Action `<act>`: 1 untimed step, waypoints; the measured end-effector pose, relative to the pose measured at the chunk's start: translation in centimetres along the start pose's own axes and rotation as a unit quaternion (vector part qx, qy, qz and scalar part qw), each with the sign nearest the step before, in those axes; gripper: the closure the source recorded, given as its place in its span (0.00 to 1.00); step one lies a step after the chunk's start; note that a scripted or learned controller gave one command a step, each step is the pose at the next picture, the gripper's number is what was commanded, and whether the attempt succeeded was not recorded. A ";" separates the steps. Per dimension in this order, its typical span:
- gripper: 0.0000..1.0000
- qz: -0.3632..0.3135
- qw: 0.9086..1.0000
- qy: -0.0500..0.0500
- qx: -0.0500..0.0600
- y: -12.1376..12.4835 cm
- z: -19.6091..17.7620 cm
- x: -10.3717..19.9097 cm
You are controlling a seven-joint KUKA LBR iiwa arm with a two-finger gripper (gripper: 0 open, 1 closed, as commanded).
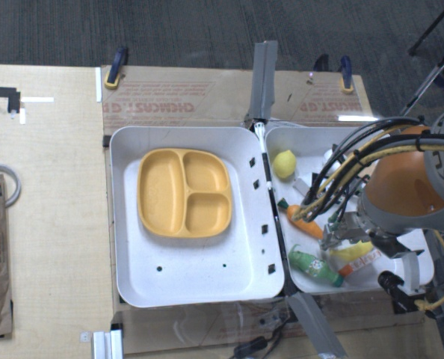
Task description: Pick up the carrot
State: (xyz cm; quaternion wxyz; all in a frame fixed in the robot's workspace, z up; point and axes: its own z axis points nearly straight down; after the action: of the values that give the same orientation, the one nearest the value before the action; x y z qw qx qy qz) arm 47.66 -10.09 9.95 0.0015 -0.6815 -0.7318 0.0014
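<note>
Carrot [304, 224], tapered and orange, is seen lying in the right white bin [309, 137] beside a round lemon [284, 164]. Gripper [338, 236] is poised near it; its grip cannot be told. Tabletop [50, 200] is pale wood.

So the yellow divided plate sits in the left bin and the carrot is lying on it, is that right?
Not quite. The yellow divided plate does sit in the left bin, but the carrot is not on it. The camera view shows the carrot lying in the right bin, below the lemon.
</note>
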 end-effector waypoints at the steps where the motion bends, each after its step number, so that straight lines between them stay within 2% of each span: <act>1: 1.00 -0.066 0.998 -0.001 -0.001 1.4 -9.1 3.4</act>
State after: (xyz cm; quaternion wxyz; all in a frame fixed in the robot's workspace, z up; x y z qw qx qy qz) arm 48.83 -6.57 19.07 0.0006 -0.6320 -0.7749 0.0012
